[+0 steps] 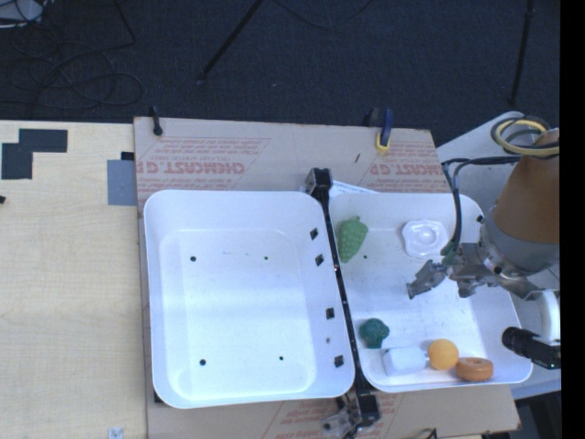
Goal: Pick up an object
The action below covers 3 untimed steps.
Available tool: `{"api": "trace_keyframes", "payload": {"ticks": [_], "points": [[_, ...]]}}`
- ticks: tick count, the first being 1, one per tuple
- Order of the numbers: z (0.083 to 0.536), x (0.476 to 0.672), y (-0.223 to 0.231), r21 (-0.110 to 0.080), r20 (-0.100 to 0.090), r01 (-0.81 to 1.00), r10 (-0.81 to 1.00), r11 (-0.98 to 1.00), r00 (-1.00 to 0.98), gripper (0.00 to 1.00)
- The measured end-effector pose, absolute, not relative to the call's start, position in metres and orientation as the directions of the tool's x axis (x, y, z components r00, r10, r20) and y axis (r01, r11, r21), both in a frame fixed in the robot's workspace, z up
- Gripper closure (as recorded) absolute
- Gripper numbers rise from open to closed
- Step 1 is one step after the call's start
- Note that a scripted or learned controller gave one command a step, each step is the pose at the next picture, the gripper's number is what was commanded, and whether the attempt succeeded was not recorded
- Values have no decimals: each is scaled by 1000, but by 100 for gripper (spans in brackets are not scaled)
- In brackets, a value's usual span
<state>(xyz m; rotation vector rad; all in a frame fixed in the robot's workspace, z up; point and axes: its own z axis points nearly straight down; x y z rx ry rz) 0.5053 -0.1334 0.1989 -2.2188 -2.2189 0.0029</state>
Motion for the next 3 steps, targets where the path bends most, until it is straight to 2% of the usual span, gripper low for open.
{"api": "trace_keyframes", "payload": {"ticks": [1, 2, 3], "points": [[84, 505, -86, -1, 0, 1000, 1000, 2, -2, 0], [98, 505, -89, -3, 2, 1000, 1000, -6, 6, 100], [107, 504, -89, -5, 2, 1000, 1000, -11, 11, 100]]}}
